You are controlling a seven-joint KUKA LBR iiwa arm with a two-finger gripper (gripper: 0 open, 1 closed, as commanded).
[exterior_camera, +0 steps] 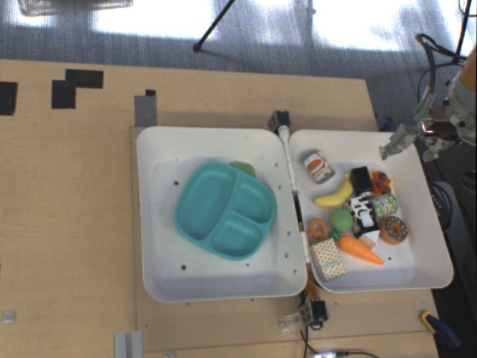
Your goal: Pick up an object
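On the table [74, 222] we first locate the left bin [160, 274], which holds a teal divided plate [226, 209] with a green item [243, 169] partly hidden behind its far edge. We then move to the right bin [436, 256], where the candidate objects are clustered: a small can [318, 167] toward the far left, a yellow banana [335, 195] below it, a green ball [341, 220], a patterned block [328, 258] and an orange carrot [360, 250] toward the near side, and a doughnut [393, 230] at the right.

Farthest right we find the claw [408, 142], poised above the bin's far right corner. Its fingers appear spread, and nothing sits between them.

The governing relation is as follows: every object lies to the left of the claw and nearer the camera. The banana's long axis runs roughly left to right, rising toward the right; the carrot's runs left to right, dropping toward the right. We judge that any approach requires travel leftward and downward into the bin.
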